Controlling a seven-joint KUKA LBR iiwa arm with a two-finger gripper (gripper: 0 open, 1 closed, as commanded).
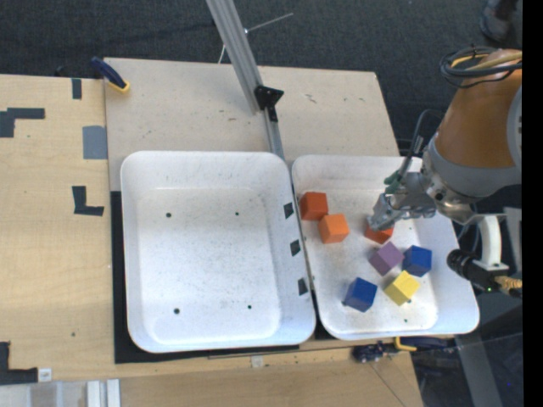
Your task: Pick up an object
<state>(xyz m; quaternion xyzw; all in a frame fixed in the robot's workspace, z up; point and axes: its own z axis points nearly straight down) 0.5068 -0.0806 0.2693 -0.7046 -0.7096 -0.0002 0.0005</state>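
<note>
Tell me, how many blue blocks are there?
2. One blue block lies near the right bin's front; the other blue block sits beside the yellow block. The gripper might hide more.

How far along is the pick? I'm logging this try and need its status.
Done: the arm has reached into the right bin, with the claw low over a red-orange block. In hand: nothing clearly; I cannot tell whether the block is gripped. Left: gripping and lifting. The other blocks, like the purple one, lie untouched.
</note>
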